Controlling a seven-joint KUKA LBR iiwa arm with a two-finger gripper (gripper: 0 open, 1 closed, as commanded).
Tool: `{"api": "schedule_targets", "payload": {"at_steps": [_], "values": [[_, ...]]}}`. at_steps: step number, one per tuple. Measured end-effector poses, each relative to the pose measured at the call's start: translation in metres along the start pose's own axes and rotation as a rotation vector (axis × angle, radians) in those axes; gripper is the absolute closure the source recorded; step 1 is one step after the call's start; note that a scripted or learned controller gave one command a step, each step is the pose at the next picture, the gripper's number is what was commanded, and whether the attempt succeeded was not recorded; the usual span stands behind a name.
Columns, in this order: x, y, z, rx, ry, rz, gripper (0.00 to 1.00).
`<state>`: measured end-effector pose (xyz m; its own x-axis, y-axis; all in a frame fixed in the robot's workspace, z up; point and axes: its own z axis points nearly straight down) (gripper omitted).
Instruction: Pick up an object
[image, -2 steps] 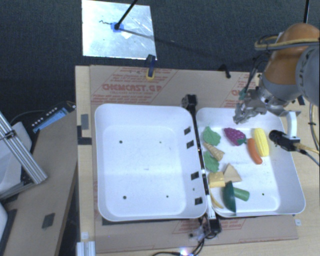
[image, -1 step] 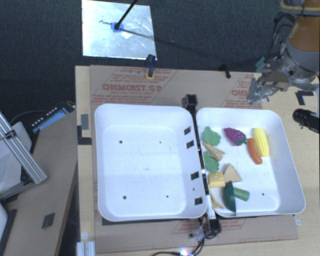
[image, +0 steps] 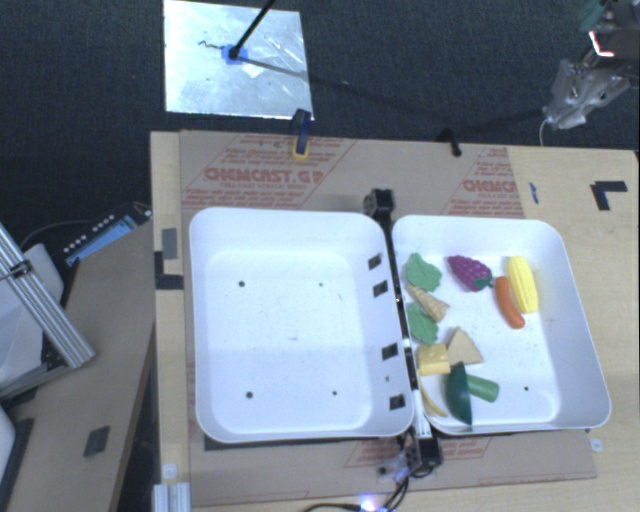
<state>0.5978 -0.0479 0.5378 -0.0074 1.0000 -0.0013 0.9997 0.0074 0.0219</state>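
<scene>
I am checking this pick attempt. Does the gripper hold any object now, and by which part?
Nothing is held. The gripper hangs off beyond the bins, and the toy foods lie in the right bin.

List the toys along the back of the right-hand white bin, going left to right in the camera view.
Green leafy toy vegetable → purple plastic grape bunch → orange toy carrot → yellow toy corn cob. The carrot and corn touch, with the corn slightly further right.
</scene>
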Motion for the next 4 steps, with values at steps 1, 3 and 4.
{"api": "schedule_targets", "payload": {"at_steps": [1, 3, 4], "values": [[-0.076, 0.009, 0.044, 0.022, -0.001, 0.012, 1.0], [-0.125, 0.04, 0.071, 0.019, 0.0, 0.003, 1.0], [-0.122, 0.061, 0.069, 0.017, -0.001, 0.002, 1.0]]}}
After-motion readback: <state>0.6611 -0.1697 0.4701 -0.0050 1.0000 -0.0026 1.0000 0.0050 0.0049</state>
